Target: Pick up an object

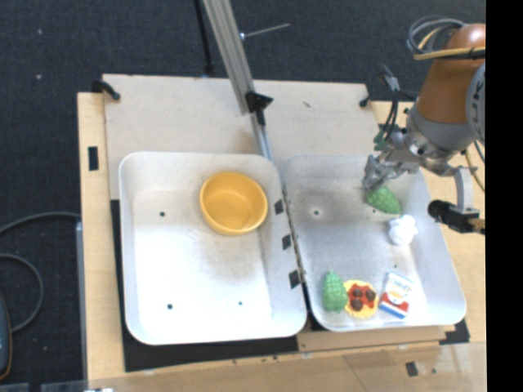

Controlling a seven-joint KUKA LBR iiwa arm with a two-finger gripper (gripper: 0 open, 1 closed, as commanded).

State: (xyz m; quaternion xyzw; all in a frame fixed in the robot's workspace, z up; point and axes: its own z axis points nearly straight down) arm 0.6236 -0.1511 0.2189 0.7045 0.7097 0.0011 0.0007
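Note:
My gripper (381,173) hangs low over the far right part of the right bin (339,235), reaching in from the right. Directly under its tip, touching or nearly touching it, lies a small green object (384,200) on the bin floor. A white crumpled object (402,230) rests just in front of that. Along the bin's near edge sit a green bumpy object (333,291), a yellow and red item (360,297) and a small white, red and blue box (396,295). A yellow bowl (234,202) stands upright in the left bin (135,219).
A slanted metal pole (233,47) runs from the top of the view down to the divide between the bins. Black clips (288,242) sit along that divide. The wooden bench (180,113) extends behind both bins.

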